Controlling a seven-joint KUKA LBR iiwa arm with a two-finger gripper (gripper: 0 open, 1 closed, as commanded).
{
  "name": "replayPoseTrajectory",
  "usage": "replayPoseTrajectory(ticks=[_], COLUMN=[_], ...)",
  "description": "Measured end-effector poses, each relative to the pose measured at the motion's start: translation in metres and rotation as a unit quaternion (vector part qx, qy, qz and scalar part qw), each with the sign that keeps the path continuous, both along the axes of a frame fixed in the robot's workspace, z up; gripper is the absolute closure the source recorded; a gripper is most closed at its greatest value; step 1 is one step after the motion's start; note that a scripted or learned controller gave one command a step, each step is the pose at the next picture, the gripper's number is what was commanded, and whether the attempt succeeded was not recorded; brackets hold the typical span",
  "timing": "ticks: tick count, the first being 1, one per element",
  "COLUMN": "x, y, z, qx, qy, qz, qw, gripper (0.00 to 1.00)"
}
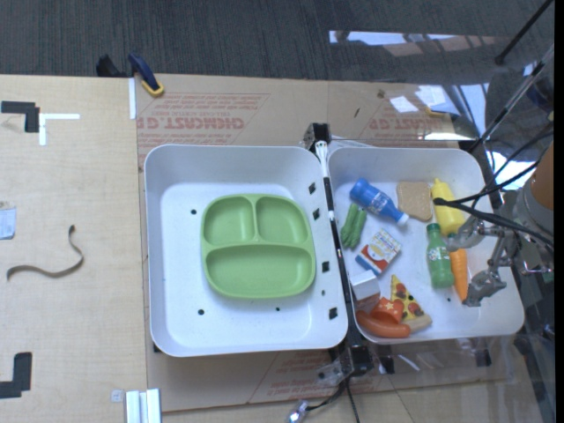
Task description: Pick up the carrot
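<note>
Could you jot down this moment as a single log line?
task: pick up carrot | carrot: lying in right bin beside green bottle | tool: beside carrot, not holding it

Left bin (167, 263) holds a green divided plate (258, 245), sitting flat, roughly mid-bin. Right bin (397, 159) is crowded: blue bottle (377, 201) tilted at the far side, slice of bread (413, 200) just right of it, yellow banana (447, 208) further right. Green pea pod (352, 226) near the divider, small juice carton (380, 250) in the middle, green bottle (438, 256) to its right. Near end: pizza slice (405, 301) w/ a red sausage (382, 325) touching it.
</note>
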State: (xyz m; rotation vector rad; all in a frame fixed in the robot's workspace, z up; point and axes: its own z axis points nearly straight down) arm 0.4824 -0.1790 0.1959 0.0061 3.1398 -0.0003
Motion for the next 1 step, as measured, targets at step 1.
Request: replayPoseTrajectory(ticks=[1], x=[0.0436], y=[-0.0349], z=[-0.1037], qx=[-0.0001], qy=[-0.001], qz=[-0.194], qw=[0.9809], gripper=[0.00])
